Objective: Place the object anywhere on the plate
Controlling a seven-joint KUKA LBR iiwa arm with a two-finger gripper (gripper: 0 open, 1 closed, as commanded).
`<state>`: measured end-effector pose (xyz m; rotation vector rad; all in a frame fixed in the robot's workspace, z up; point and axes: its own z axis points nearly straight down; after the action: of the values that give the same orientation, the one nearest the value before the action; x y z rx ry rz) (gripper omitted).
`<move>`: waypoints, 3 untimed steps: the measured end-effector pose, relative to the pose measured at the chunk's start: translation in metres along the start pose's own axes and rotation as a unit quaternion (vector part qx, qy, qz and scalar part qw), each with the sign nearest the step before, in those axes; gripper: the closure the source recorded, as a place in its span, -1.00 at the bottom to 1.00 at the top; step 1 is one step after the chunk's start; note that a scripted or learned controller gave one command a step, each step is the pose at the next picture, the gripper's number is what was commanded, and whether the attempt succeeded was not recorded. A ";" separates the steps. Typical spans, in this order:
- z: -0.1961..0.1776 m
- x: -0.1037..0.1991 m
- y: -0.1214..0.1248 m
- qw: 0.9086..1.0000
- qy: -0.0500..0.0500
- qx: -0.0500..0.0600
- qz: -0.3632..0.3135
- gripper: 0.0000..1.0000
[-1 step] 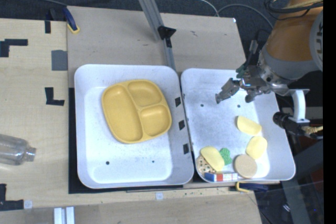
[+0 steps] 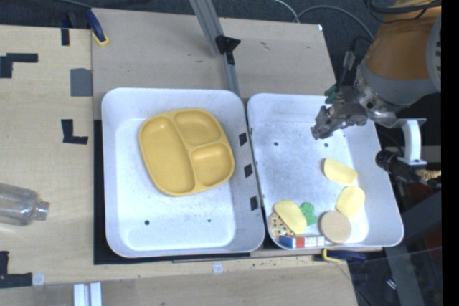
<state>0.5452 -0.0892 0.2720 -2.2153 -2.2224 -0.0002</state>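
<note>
Bench inspection, as we record it from the overhead camera. We note two shallow white bins side by side: the left bin [image 2: 118, 226] carries a yellow divided plate [image 2: 186, 151] with three compartments, lying in the bin's upper half and tilted slightly.

We find the right bin [image 2: 287, 154] holding a cluster of small items along its lower and right portions. We list a pale yellow piece [image 2: 339, 171] near the right wall, a second yellow piece [image 2: 350, 201] just below it, a round tan disc [image 2: 335, 226] touching that second piece from beneath, another yellow piece [image 2: 290, 216] at the lower left of the cluster, and a small green item [image 2: 308, 211] just beside it. None of these lies on the plate.

We observe the arm entering from the right, with the gripper [image 2: 323, 127] above the upper part of the right bin, well apart from the plate and above the yellow pieces. We cannot tell how its jaws stand; we see nothing between them.
</note>
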 end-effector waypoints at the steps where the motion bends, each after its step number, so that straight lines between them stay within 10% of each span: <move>1: 0.082 0.021 -0.031 1.000 0.000 0.005 0.002 1.00; 3: 0.055 0.014 0.011 1.000 -0.002 -0.002 0.001 1.00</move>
<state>0.5563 -0.0747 0.2173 -2.2202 -2.2249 -0.0016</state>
